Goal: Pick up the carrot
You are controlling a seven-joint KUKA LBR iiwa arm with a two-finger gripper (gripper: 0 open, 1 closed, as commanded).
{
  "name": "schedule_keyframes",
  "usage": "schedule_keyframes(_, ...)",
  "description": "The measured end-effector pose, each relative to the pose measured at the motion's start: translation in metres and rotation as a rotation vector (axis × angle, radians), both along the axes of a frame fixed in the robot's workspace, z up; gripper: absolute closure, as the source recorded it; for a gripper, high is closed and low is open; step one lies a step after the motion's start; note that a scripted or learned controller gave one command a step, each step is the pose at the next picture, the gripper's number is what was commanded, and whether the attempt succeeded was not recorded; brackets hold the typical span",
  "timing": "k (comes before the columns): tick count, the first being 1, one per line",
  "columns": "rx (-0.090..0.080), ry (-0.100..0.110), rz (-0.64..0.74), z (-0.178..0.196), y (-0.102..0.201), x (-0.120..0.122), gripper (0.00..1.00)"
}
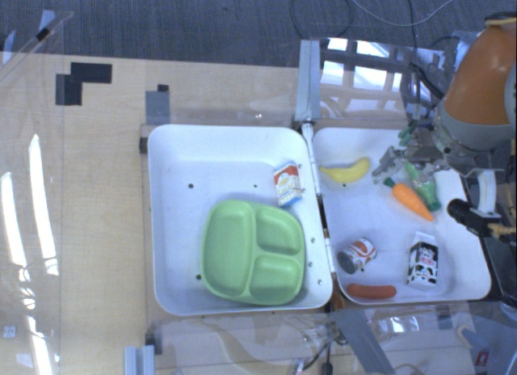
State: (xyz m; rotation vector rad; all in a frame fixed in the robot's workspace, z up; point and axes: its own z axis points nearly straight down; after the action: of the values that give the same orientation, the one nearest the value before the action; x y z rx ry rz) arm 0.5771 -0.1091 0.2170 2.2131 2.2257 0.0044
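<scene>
Hovering over rear of right-hand shallow white bin (477, 284): grey-and-orange arm's two-finger gripper (409, 158), reaching in from right. Fingers partly spread, nothing seen betw. them; exact opening hard to judge amid metal linkage.

Orange tapered carrot with green leafy top (414, 201) lying on right bin floor, just below and slightly right of gripper in camera view, near but apart. Long axis diagonal: blunt end w/ green toward upper left, closest to fingers; tip pointing lower right. Dark green piece just beside it at right, possibly its foliage, cannot confirm.

Judged: approach stage, grasp not yet made. Coming move calls for short descent toward carrot mid-body, fingers closing across diagonal axis, not along it.

Other contents, right bin: yellow plastic banana (346, 171) to left, well apart from carrot; small red-and-white can on its side (356, 254); black-and-white cow-print milk carton (422, 262); red sausage (371, 291) at near edge. Adequate room around carrot. Left-hand white bin (170, 204): light green divided plastic tray (253, 250), small red-and-white carton (287, 184).

Pale wood bench (81, 228) beneath; dark ribbed floor beyond.
</scene>
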Motion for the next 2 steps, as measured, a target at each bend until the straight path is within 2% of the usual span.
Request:
schedule_keyframes(1, -0.003, -0.002, 0.369, 0.004, -0.031, 0.001, 0.0)
schedule_keyframes(2, -0.001, 0.001, 0.241, -0.117, -0.031, -0.003, 0.0)
